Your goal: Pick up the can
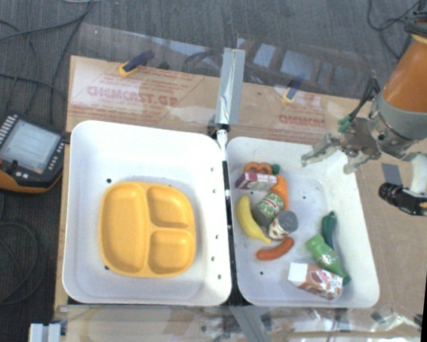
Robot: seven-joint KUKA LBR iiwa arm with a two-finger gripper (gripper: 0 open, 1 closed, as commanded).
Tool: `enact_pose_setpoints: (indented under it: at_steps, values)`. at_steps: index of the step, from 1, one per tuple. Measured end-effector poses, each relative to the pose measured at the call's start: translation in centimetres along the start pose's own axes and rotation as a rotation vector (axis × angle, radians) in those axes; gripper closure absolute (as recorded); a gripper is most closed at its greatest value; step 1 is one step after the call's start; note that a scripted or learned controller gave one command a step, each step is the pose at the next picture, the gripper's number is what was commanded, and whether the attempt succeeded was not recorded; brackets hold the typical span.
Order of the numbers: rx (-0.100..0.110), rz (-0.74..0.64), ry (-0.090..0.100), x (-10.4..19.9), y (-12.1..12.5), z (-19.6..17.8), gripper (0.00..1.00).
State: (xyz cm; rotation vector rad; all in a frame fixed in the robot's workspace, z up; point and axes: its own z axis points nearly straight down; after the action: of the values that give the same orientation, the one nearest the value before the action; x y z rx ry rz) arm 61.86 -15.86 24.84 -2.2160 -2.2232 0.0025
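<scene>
We see the two-finger gripper (335, 153) with fingers spread, gripping nothing, above the right white bin's (365, 243) far edge. The small silver-topped can (282, 224) lies mid-bin beside a yellow banana (249, 219).

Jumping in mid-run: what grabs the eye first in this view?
The yellow divided tray sits alone in the left bin. In the right bin, the can lies on its side amid crowded toy food, beside a banana. The claw hangs open over that bin's far right corner, holding nothing.
</scene>
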Motion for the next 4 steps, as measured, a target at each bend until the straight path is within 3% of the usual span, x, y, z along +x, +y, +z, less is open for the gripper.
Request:
enact_pose_setpoints:
  at_steps: [1, 2, 3, 4]
  values:
    - [0.001, -0.077, -0.003, -0.2, -0.2, 2.6, 0.0]
    - [-0.001, 0.059, -0.002, 5.1, -0.8, 15.6, 0.0]
    - [0.001, 0.06, -0.002, 5.1, -0.8, 14.7, 1.0]
    - [0.001, 0.237, -0.004, 12.3, 0.3, 2.0, 1.0]
